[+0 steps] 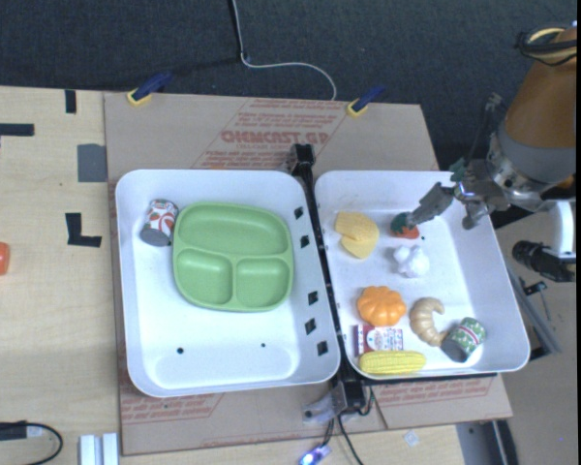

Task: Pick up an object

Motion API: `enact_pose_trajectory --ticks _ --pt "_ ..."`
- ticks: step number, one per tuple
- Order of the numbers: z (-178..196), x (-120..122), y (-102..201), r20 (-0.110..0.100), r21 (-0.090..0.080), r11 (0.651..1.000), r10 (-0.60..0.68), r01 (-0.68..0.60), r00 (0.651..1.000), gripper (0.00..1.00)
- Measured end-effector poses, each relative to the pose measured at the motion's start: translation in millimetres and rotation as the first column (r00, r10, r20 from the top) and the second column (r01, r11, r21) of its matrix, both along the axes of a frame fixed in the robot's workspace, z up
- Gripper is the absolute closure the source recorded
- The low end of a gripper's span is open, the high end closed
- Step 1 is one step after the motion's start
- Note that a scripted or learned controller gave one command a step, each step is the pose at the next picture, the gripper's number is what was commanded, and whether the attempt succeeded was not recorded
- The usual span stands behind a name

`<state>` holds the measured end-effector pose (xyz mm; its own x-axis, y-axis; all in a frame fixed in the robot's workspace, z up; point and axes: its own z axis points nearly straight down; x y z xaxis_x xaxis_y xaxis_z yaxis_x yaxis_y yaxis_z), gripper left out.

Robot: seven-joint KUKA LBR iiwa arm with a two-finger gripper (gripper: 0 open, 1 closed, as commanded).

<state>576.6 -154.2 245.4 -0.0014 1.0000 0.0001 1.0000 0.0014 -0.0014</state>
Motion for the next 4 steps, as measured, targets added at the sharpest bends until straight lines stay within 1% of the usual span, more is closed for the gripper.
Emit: enact_pose_trajectory --ticks 1,2,3,4 --pt "-97 29 2 -0.007 0.001 1.000 0.002 -0.002 1.000 0.00" --pt "-165 59 46 -0.002 0.000 1.000 0.004 -0.004 1.000 0.00" --pt "-151 59 43 0.001 -0.001 1.000 0.001 -0.001 1.000 1.00" --pt "-55 10 110 0.006 0.003 1.000 0.006 -0.006 1.000 1.00"
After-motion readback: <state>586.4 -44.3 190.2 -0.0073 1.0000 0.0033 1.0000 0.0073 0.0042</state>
